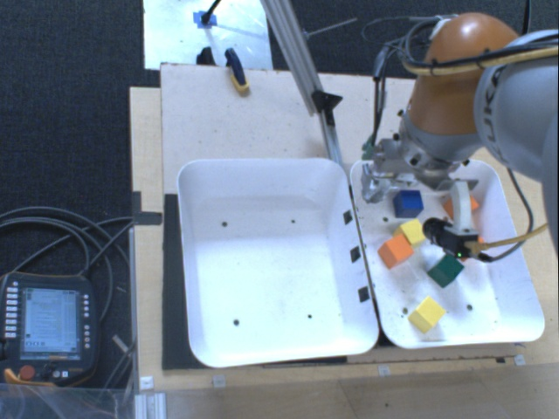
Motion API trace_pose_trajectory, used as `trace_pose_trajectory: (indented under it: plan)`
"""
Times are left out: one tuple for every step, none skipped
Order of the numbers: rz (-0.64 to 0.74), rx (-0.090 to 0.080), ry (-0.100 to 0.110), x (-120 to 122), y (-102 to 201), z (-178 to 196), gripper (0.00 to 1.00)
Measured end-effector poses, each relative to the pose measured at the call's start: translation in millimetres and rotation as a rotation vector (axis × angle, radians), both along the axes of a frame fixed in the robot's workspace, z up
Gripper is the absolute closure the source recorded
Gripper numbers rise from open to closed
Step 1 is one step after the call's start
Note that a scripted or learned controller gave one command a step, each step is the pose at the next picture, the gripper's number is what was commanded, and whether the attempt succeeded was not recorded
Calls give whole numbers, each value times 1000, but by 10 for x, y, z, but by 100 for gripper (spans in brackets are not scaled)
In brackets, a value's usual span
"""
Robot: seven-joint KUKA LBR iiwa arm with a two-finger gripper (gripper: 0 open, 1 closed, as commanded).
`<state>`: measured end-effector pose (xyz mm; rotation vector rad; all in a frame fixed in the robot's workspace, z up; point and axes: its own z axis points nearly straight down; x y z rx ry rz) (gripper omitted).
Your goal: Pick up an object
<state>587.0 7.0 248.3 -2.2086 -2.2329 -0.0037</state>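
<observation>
The bench [244, 120] is a flat board of pale, matte wood, and on it two shallow white bins of smooth plastic with rounded corners stand side by side, touching along one edge. The left bin [201, 190] has only small dark dots on its floor. The right bin [515, 312] holds all the blocks.

The arm [489, 85] is thick and rounded, grey with a glossy orange band, and it comes in from the right over the far part of the right bin. The gripper [377, 184] is of shiny metal and hangs near the far left corner of this bin. I cannot tell how its fingers stand, and I see nothing between them.

The blocks are small cubes with a matte surface. The blue block [408, 203] lies just beside the gripper, on its right. Nearer to me from the gripper are a small yellow block [411, 231] and an orange block [395, 250], almost touching each other. The green block [446, 271] lies further right, and a second yellow block [427, 314] is the farthest from the gripper, near the front rim. Another orange block [451, 208] is half hidden behind a black part with cables.
</observation>
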Motion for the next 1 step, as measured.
trace_pose_trajectory:
  plan:
    - [1,0,-1,73,610,-77,100]
